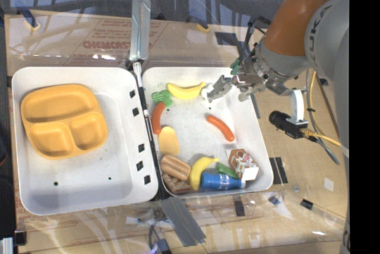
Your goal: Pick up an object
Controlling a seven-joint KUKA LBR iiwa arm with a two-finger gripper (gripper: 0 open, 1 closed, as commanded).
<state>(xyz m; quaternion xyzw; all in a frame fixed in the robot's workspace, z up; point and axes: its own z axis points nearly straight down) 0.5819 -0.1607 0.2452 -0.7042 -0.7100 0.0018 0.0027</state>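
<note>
Bench with brown top (309, 187), bearing two white bins. Left bin (35, 187): one yellow divided tray (62, 119).

Right bin (252, 128):
- far edge: yellow banana (185, 91), green piece (160, 97) beside it
- left wall: orange carrot-like piece (157, 117)
- middle: orange sausage (220, 127)
- near edge: hot dog bun (176, 167), second banana (202, 167), blue bottle (221, 181), small carton (242, 162)

Gripper (215, 91): over the far right corner, fingers slightly spread, nothing between them.

Likeliest target: the far banana, just left of the fingertips, long axis running along the far edge; the sausage lies nearer the near edge.
</note>
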